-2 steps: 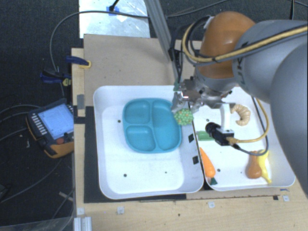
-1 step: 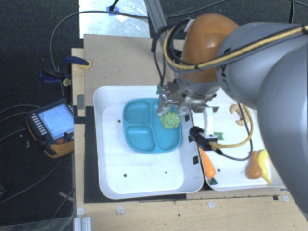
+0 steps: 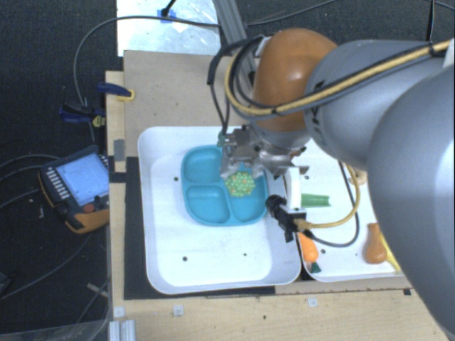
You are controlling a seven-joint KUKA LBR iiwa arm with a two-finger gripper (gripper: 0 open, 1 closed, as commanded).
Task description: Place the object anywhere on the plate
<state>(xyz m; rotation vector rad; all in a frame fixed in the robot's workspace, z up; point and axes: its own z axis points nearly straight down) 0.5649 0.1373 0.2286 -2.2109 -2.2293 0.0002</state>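
The two-finger gripper (image 3: 240,163) hangs over the right side of the blue sectioned plastic plate (image 3: 206,190); whether it is clenched or released cannot be told. Just under it, a knobbly yellow-green ball-shaped object (image 3: 240,184) lies on the plate's right compartment. The plate rests in the left shallow white bin (image 3: 206,261). In the right white bin (image 3: 341,265) lie a green stick-shaped piece (image 3: 315,200), an orange carrot-shaped toy (image 3: 308,248) at the bins' shared edge, and a tan pear-shaped toy (image 3: 375,244). Both bins sit on a brown board bench (image 3: 163,91). Beyond it, on dark carpet (image 3: 43,48), lies a handheld control pendant with a lit screen (image 3: 75,185).
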